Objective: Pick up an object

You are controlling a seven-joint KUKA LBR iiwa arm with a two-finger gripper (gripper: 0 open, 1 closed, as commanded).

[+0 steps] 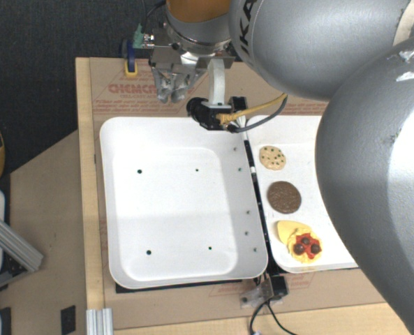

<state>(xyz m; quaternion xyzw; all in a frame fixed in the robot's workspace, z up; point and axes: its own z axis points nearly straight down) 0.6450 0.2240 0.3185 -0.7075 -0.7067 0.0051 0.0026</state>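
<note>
Camera view: the left bin (172, 208), smooth white plastic with rounded corners, fills mid-frame. At upper centre the hand (172, 88) hangs over the table (88, 187); I cannot tell how far open it is, and nothing shows in it. In the right bin (301, 142) lie a speckled cookie (271, 158), a flat brown disc (284, 197) and a yellow tart (303, 243) with red berries. The pick seems unstarted; next, the hand must go right and down.

worktop (88, 208): brown board, red lettering at far edge | left bin (172, 208) white, four dark dots, touching right bin (304, 135) | blue-and-yellow clamp (130, 56) on far-left corner | black plug (276, 285) with cable, near edge | metal rail (11, 246) off to the left
</note>
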